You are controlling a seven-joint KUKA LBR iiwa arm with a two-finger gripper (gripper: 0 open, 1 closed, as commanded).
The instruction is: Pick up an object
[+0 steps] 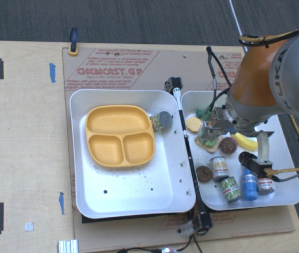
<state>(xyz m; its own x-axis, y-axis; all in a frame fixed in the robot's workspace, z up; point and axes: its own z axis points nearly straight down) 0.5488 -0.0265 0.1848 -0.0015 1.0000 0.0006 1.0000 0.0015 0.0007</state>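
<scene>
Hovering right of centre, the gripper (211,132) sits directly over the sandwich (209,143); grip state unreadable

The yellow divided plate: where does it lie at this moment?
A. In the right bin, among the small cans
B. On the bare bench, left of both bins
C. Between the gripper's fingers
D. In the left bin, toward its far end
D: the yellow divided plate rests flat on the floor of the left bin, toward its far end, while the small cans lie in the right bin.
</scene>
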